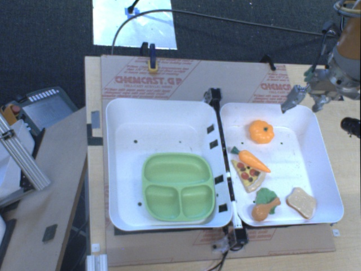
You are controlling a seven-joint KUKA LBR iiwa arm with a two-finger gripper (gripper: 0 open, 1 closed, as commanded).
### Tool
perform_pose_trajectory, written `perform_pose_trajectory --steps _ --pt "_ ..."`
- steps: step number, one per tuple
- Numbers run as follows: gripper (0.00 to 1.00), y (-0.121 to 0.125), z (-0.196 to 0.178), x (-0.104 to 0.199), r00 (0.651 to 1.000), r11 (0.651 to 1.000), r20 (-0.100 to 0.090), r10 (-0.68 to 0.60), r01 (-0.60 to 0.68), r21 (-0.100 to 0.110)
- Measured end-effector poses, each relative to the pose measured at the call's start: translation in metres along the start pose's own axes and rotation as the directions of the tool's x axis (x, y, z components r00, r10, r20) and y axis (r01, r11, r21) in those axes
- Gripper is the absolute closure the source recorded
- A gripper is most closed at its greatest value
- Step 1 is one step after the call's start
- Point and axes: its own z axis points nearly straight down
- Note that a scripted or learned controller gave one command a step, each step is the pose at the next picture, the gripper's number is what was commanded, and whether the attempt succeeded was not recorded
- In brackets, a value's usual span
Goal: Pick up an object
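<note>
Hovering above the far right corner of the right bin (pixel 324 151), the gripper (pixel 305 102) has its two grey fingers spread apart with nothing between them; one fingertip points down-left near the bin's back rim, the other sits closer to the arm (pixel 347 44), which enters from the right edge with its orange band high in the corner. Right bin, contents: one small orange pumpkin (pixel 261 131) near the back, nearest the gripper but clearly apart from it; one carrot (pixel 251 160) with a green top, lying slantwise toward the middle; one pizza slice (pixel 248 175) just below the carrot and touching or overlapping it; one drumstick with a green leafy piece (pixel 265 202) near the front rim; one slice of bread (pixel 301 202) at the front right, just beside the drumstick. Left bin (pixel 121 129), contents: one green divided plate (pixel 178 186) with three compartments, set toward the front. Bins stand side by side, joined by a black strip, on a brown cardboard sheet (pixel 169 79). Behind the bench: one shiny square panel (pixel 133 14) on dark carpet.
</note>
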Motion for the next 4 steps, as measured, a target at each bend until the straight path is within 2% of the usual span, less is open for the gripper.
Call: perform_pose_trajectory --steps 1,4 --pt "0.0 0.002 -0.007 0.001 1.0 1.0 0.002 -0.002 0.002 -0.011" --pt "0.0 0.006 0.133 -0.019 1.0 1.0 0.002 0.0 0.0 -0.008"
